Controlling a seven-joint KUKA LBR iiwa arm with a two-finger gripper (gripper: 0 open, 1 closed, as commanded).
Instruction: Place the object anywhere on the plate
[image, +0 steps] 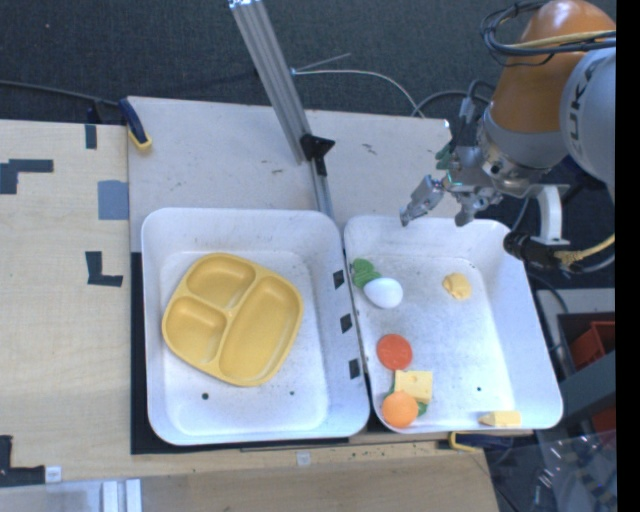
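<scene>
- Nearest us, along the near edge of the right bin (520, 330), we see a small yellow block (499, 419) by the near right corner and an orange ball (400, 409) by the near left corner.
- Touching the ball, just beyond it, sits a yellow cheese wedge (414, 384), and beyond that a red-orange disc (394, 351).
- In the left bin (160, 300) the yellow plate (233, 317), split into compartments, lies in the middle with nothing on it.
- Farther back in the right bin we find a white egg (383, 292) at the left edge, a green piece (362, 270) touching its far side, and a small yellow lump (457, 286) well to its right.
- Over the far edge of the right bin hangs the gripper (439, 208), its two fingers spread wide and holding nothing.
</scene>
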